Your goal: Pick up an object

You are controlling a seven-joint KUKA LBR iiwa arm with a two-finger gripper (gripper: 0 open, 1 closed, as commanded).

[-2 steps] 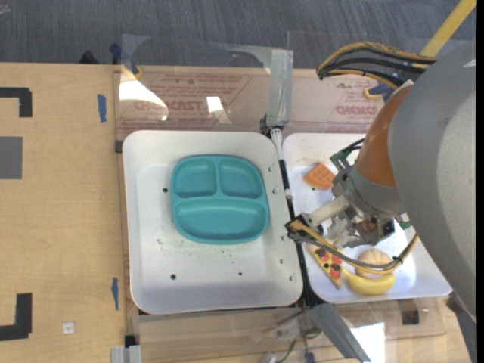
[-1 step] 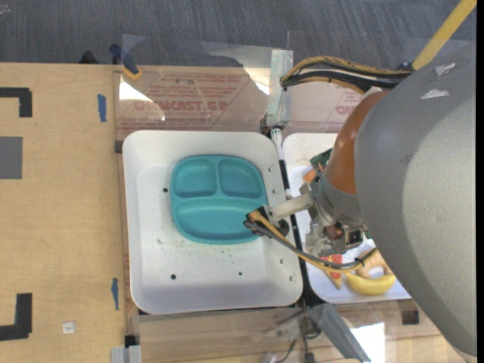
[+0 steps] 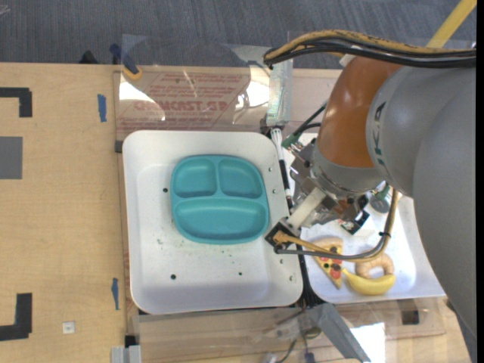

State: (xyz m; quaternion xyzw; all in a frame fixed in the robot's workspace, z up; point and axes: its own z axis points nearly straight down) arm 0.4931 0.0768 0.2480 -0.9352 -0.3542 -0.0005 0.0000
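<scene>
My gripper hangs low over the right bin, mostly hidden under the grey and orange wrist. Just below it in that bin lie a yellow banana, a tan ring-shaped pastry and a toy pizza slice. They sit close together at the bin's near edge. Nothing can be made out between the gripper's jaws. In the left bin a teal divided plate rests flat, to the left of the gripper.
The arm covers most of the right bin from the right. A small green thing peeks out beside the wrist. The ridge between the two bins runs just left of the gripper. A clear plastic sheet lies behind the left bin.
</scene>
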